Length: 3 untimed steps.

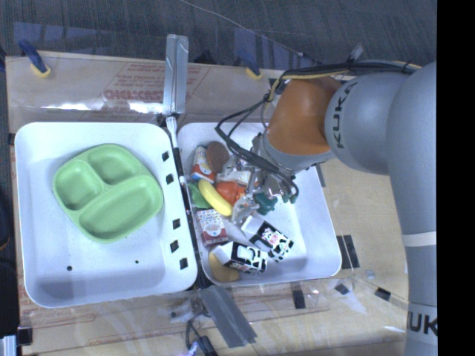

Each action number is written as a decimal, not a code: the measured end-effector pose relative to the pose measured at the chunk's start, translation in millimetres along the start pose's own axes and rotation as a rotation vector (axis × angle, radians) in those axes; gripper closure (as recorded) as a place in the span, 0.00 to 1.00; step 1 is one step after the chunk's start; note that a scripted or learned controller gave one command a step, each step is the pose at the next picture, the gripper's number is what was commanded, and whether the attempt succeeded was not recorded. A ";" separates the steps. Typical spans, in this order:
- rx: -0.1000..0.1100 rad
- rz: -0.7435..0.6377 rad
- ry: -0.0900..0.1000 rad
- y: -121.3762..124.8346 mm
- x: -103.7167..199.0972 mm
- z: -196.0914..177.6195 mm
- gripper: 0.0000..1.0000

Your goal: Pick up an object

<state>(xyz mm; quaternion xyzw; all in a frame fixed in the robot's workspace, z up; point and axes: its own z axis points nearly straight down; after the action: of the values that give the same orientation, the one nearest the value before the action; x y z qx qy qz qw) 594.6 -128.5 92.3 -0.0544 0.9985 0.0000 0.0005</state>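
While the arm [371,132] reaches in from the right, its gripper [261,193] hangs low over the middle of the right bin [315,236], above a heap of small objects. Whether anything sits between its tips I cannot tell. A yellow banana [214,197] lies just to the gripper's left, a red piece [230,191] lies close beside it, and two black-and-white cartons [263,247] lie nearer the front wall. The left bin [44,273] bears a green divided plate [108,191].
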 end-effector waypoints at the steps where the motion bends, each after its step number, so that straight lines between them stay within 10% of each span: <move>1: 0.008 0.021 0.002 29.0 3.2 -5.2 0.00; 2: 0.002 0.181 -0.001 34.5 32.0 -0.1 0.00; 3: 0.001 0.172 -0.007 36.3 28.8 -12.1 1.00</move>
<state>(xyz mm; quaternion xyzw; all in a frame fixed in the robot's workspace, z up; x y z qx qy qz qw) 562.0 -95.6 104.3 0.0315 0.9995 -0.0004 0.0043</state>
